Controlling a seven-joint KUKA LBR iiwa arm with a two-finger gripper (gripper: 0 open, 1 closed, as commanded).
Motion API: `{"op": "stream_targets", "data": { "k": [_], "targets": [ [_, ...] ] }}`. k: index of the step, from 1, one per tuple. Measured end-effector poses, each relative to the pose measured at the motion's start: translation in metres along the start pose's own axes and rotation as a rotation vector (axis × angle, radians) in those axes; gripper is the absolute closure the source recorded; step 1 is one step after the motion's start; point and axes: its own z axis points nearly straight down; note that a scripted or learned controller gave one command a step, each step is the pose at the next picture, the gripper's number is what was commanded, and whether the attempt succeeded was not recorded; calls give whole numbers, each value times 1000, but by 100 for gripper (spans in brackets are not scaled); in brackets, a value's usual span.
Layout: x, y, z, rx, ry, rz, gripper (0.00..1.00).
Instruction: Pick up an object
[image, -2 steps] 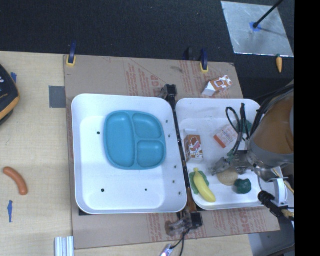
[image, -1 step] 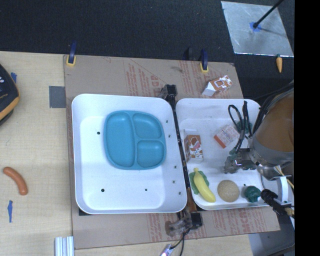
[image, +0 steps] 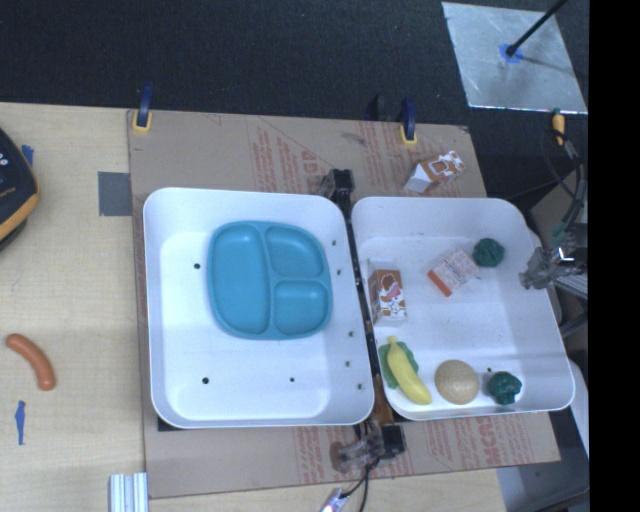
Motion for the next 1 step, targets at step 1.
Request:
{"op": "stream_targets", "data": {
  "k": [1],
  "targets": [
    [26,-11,35,3,2,-1,100]
  ]
}}
